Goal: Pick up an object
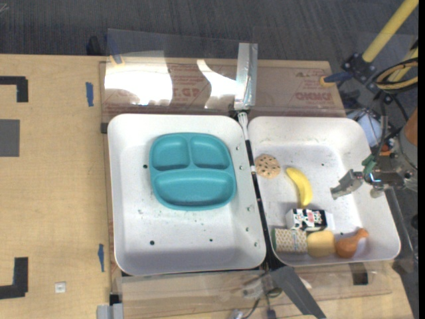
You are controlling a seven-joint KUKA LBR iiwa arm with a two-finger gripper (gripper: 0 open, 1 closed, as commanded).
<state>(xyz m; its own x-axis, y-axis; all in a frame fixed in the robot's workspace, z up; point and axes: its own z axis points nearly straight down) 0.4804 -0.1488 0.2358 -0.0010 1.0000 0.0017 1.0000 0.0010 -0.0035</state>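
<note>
My fingers [346, 183] hang over the right bin [345, 128], near its right wall, spread apart and grasping nothing. The banana [301, 185] lies just to their left in the view, its long axis running up and down the bin with a slight curve, so I judge it the nearest thing to go for; closing across its narrow width looks the natural approach. Further left, near the divider, sits a round cookie [267, 165]. Along the bin's near edge cluster a black-and-white carton [307, 218], a small patterned cup lying on its side [290, 240], a yellowish rounded piece [320, 243] and an orange, pear-like item [349, 243], touching or nearly so. The left bin [133, 238] holds a teal divided plate [192, 170], its compartments bare.
</note>
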